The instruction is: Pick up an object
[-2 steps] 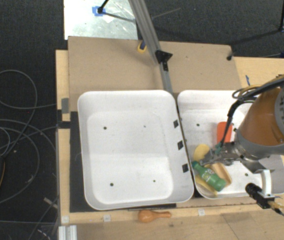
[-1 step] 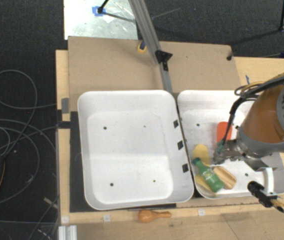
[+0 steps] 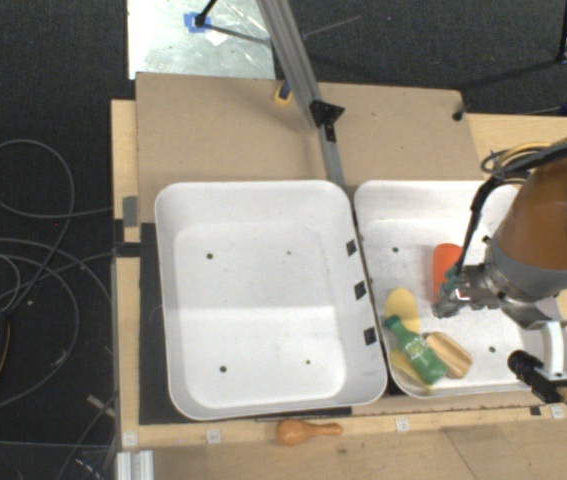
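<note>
Just beside hand, orange-red object.

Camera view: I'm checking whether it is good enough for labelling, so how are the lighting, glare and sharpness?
Camera view: light is even, and the left bin is bright white but its dots stay readable; a glaring pale patch lies on the dark floor at top; the tool is soft and small, its fingers unclear; the green object and yellow object show plainly.
</note>
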